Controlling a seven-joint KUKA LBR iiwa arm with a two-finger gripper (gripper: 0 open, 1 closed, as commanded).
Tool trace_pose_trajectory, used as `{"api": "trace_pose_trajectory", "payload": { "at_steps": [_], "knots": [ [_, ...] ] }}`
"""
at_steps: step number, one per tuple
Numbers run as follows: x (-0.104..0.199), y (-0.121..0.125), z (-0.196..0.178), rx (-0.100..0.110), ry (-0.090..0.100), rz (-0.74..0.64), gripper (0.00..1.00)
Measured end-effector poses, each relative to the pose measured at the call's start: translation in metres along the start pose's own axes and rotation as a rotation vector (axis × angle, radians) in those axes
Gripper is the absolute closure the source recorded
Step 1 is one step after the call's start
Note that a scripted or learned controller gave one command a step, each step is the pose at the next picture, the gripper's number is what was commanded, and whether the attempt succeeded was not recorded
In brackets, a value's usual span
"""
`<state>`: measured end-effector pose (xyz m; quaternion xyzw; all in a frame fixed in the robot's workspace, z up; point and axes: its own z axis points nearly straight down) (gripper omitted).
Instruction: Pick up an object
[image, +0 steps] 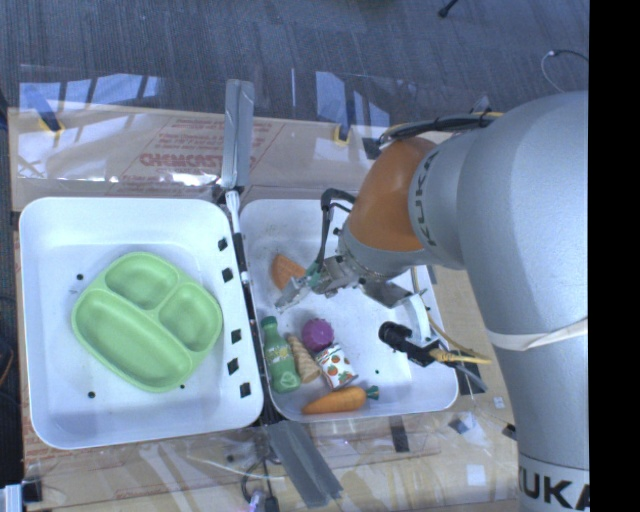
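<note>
From the overhead camera I see my claw (300, 287) low in the right bin (440, 392), near its upper left part. Whether it is released or clenched I cannot tell; the tips are small and blurred against the white floor.

Just beyond the claw, toward the bin's far left corner, lies an orange piece of toy food (288, 268), apparently touching or nearly touching the tips. That is the likeliest target. I judge it light, stiff plastic, smooth and somewhat slippery, so I would close across its narrow width rather than its length.

Nearer the camera than the claw sit the other candidates: a green bottle (279, 355) lying along the left wall, a tan cone-like piece (303, 358) beside it, a purple ball-like toy (318, 333), a small can (338, 368) with a red and white label, and a toy carrot (337, 401) by the front wall. All look light and rigid; the round purple one would likely roll out of a pinch.

To the claw's far left, in the other bin (40, 330), rests a green divided plate (146, 320).

Writing: "KUKA" reads on the arm (520, 230), and partly again at its base. The can's label is too small to read, and red print on the sheet behind the bins is illegible.
</note>
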<state>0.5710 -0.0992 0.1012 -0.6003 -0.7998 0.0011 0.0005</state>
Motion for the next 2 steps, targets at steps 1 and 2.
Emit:
{"api": "trace_pose_trajectory", "payload": {
  "at_steps": [1,2],
  "knots": [
    [-0.03,0.066,0.009,-0.002,0.001,-0.086,0.0],
    [-0.028,0.068,-0.002,-0.002,0.0,-0.094,1.0]
  ]
}}
